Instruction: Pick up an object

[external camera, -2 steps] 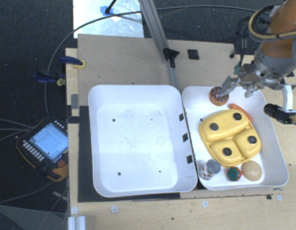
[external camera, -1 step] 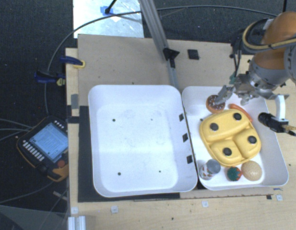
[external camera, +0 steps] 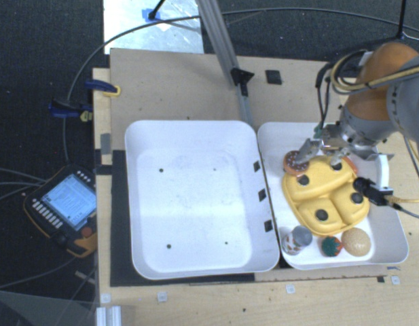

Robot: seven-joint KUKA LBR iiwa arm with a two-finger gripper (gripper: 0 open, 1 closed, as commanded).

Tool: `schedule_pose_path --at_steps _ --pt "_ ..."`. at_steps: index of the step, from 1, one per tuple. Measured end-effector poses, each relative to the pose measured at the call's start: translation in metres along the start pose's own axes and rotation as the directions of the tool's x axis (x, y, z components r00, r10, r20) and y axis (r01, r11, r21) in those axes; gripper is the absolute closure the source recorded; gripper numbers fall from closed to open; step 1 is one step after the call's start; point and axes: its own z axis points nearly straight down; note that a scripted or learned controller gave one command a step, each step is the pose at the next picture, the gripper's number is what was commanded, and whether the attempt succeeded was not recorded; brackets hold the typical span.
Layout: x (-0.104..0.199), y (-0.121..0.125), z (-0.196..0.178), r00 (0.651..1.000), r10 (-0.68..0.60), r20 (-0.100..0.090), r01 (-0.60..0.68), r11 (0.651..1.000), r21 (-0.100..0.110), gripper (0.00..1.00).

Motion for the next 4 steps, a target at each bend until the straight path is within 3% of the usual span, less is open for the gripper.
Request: schedule_pose_path --at_steps 1,2,3,4 --pt "0.001 0.002 0.022 1.000 -0.001 0.000 0.001 1.000 -0.007 0.00" --pt "0.001 0.004 0.011 1.000 -0.002 -0.001 0.002 1.000 -0.014 1.00" --pt "-0.005 -0.003 -0.042 1.000 0.001 0.001 -0.001 1.000 -0.009 1.00" --pt "-0.003 0.005 -0.104 1.000 -0.004 0.001 0.004 1.000 -0.010 1.00"
